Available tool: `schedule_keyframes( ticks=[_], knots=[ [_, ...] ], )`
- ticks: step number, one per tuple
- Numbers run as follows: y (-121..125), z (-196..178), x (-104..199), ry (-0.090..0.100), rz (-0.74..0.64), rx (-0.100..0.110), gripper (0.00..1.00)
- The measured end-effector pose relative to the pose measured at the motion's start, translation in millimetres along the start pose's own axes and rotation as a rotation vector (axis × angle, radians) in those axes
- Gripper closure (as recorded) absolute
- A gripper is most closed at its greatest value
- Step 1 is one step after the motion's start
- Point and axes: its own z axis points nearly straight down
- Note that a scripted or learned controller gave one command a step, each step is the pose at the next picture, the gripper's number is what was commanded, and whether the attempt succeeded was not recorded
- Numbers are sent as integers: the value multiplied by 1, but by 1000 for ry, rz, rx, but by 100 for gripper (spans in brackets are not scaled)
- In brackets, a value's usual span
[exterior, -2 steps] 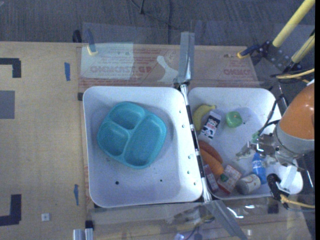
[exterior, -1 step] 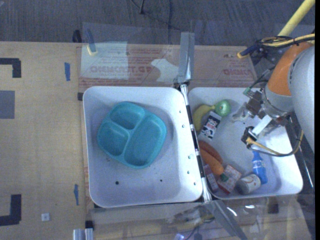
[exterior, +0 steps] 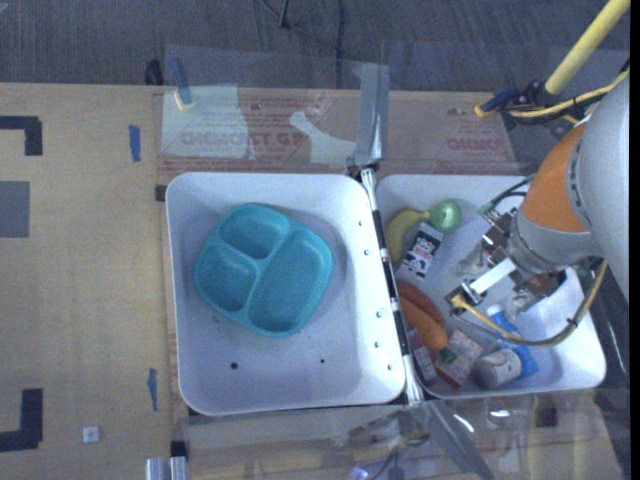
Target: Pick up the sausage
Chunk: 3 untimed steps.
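Camera view looks down on two white bins; the left bin [exterior: 190, 298] carries a teal divided plate [exterior: 264, 268]. Over the right bin [exterior: 590, 363] hangs the gripper [exterior: 490, 288], and whether it is wide or narrow I cannot tell from up here. What I take for the sausage [exterior: 422, 316], an orange-brown length, lies near the bin's left wall among clutter. A good pick would drop squarely across its middle, clear of the packets beside it.

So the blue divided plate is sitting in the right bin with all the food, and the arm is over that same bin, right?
Not quite. The camera view shows the blue divided plate in the left bin, apart from the food. The arm's gripper is over the right bin, as you said.
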Motion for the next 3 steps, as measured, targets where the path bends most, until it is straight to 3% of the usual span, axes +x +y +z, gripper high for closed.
schedule_keyframes(
  ticks=[1,2,3],
  knots=[
    [0,-11,1,-1,-4,0,100],
    [38,-94,21,1,294,-3,100],
    [18,-18,57,1,-195,-1,100]
  ],
)
